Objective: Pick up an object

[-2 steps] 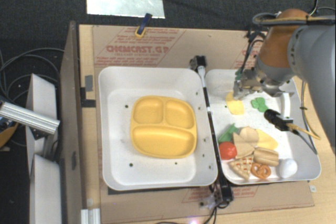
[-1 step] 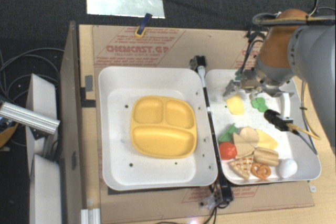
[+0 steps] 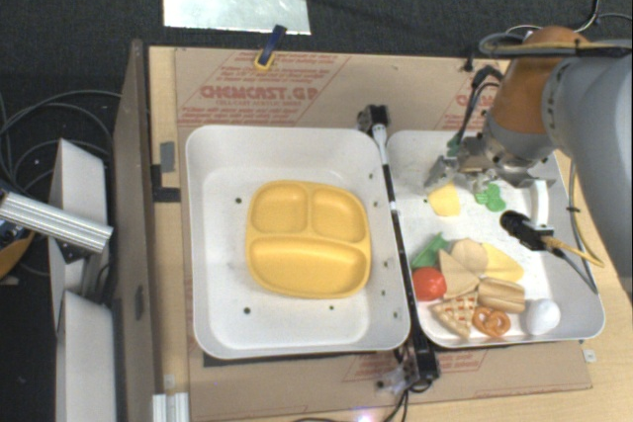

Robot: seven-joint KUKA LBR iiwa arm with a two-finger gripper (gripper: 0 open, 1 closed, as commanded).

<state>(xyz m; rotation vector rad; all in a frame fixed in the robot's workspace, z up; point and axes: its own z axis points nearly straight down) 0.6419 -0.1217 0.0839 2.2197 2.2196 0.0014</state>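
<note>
Nearest, at the near end of the right bin, toy food lies crowded: a pretzel, a white egg, a waffle wedge, a red tomato and a bread roll, touching or overlapping, so their edges are hard to separate. A green leaf is partly hidden under the pile. To the left, the left bin holds a yellow divided plate. Farther in, a yellow piece and a small green piece lie just beside the gripper, which hangs low over the right bin's far half; whether it is open or closed cannot be told. Nothing shows in its grasp. Beyond the bins lies a cardboard sheet.
</note>
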